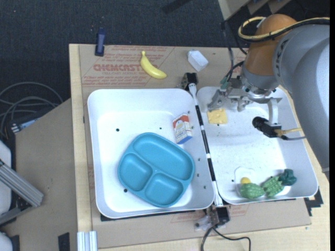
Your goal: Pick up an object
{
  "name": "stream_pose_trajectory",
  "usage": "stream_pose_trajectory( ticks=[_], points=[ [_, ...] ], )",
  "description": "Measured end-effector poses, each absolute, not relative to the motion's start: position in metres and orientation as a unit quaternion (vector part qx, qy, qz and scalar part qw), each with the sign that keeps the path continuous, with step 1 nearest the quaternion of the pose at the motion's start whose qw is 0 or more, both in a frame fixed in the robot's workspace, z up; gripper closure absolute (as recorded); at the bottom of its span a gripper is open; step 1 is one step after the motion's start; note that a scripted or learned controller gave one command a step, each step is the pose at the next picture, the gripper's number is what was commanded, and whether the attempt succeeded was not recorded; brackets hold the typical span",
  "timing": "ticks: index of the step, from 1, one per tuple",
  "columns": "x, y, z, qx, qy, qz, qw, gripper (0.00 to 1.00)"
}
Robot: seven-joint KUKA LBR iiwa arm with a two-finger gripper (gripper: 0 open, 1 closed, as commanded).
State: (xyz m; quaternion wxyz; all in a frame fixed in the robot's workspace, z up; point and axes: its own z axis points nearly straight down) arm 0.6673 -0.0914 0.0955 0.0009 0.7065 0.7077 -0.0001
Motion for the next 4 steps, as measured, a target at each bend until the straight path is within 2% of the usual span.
stream_pose_trajectory(
  ticks=[2, 3, 4],
  points=[
    [0.666, -0.092, 0.085, 0.707, 0.707, -0.0006, 0.000, 0.00],
    [0.668, -0.092, 0.097, 0.707, 0.708, 0.0012, 0.002, 1.00],
    [0.667, -0.092, 0.095, 0.707, 0.708, 0.0001, 0.001, 0.00]
  ],
)
